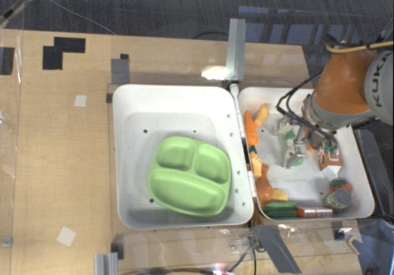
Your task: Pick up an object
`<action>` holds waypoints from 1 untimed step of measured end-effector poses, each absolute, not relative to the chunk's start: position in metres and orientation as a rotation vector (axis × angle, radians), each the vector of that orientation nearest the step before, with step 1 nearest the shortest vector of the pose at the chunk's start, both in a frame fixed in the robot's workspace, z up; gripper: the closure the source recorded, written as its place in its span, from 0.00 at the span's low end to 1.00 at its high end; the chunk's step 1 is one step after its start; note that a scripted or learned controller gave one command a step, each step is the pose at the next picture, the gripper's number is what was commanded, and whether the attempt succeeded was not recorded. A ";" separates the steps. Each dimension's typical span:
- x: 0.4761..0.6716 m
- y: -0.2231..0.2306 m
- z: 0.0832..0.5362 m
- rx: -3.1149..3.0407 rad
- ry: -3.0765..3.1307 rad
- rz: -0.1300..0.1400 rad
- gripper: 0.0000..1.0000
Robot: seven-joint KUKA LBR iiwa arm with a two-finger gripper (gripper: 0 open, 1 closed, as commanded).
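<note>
My gripper (pixel 294 155) hangs low over the middle of the right bin (pixel 363 206), below the arm's orange band (pixel 345 86). A small green and white item (pixel 290 140) lies right beside it; I cannot tell whether it is held. Along the bin's left wall lie an orange carrot (pixel 249 127), a yellow piece (pixel 263 112) and an orange lump (pixel 265 190). At the front edge sit a green cucumber (pixel 281 209) and a red stick (pixel 317 211). A round grey object (pixel 340 194) rests at the front right, with an orange and white item (pixel 330 156) near the gripper's right.
The left bin (pixel 132 120) holds a green divided plate (pixel 191 175) toward its front right. A metal post (pixel 236 52) stands behind the wall between the bins. Black cables (pixel 289 104) loop off the wrist over the right bin's back.
</note>
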State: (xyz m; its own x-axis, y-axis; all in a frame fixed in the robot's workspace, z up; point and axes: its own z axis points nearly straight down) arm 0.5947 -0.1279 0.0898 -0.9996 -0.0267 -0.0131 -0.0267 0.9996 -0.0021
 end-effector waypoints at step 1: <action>0.658 -0.108 0.089 -0.340 3.110 -0.002 0.00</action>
